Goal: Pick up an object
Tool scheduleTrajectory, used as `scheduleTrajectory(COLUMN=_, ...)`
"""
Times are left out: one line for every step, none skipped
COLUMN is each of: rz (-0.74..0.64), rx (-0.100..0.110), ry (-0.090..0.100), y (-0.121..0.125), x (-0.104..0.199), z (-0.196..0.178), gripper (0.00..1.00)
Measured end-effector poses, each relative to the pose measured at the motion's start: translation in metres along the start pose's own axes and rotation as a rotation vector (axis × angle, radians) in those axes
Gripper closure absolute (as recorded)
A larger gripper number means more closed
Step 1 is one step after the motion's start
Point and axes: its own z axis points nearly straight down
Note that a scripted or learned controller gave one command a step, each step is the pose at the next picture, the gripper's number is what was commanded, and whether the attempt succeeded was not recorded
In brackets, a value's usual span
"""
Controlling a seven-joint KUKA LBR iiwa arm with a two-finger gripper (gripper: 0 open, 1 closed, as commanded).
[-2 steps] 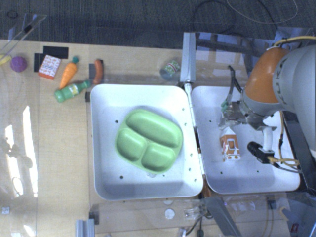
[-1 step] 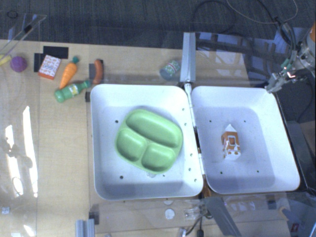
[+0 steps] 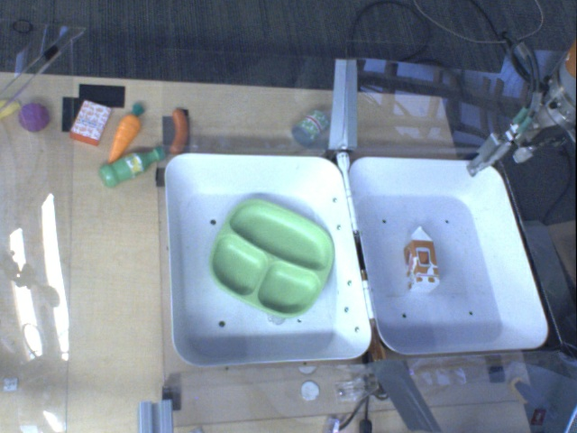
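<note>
A small white and orange packet (image 3: pixel 421 260) lies flat in the middle of the right bin (image 3: pixel 487 327). A green divided plate (image 3: pixel 272 255) with three compartments sits in the left bin (image 3: pixel 185 269). My gripper (image 3: pixel 480 161) hangs over the far right corner of the right bin, well away from the packet, pointing down and to the left. Nothing shows in it.
On the bench left of the bins lie a purple ball (image 3: pixel 34 116), a small printed box (image 3: pixel 89 122), a toy carrot (image 3: pixel 124 132), a green bottle (image 3: pixel 131 165) and a red sausage-like toy (image 3: pixel 180 130). A small can (image 3: pixel 312 125) lies behind the bins. Cables trail at the top right.
</note>
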Motion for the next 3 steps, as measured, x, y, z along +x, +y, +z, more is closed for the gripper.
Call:
scheduleTrajectory(rz=0.039, rx=0.013, ry=0.010, y=-0.033, x=0.049, z=0.122, gripper=0.00)
scheduleTrajectory(rz=-0.189, rx=0.004, ry=0.008, y=-0.061, x=0.059, z=0.214, gripper=0.00)
scheduleTrajectory(rz=-0.190, rx=-0.004, ry=0.005, y=-0.058, x=0.059, z=0.202, gripper=1.00)
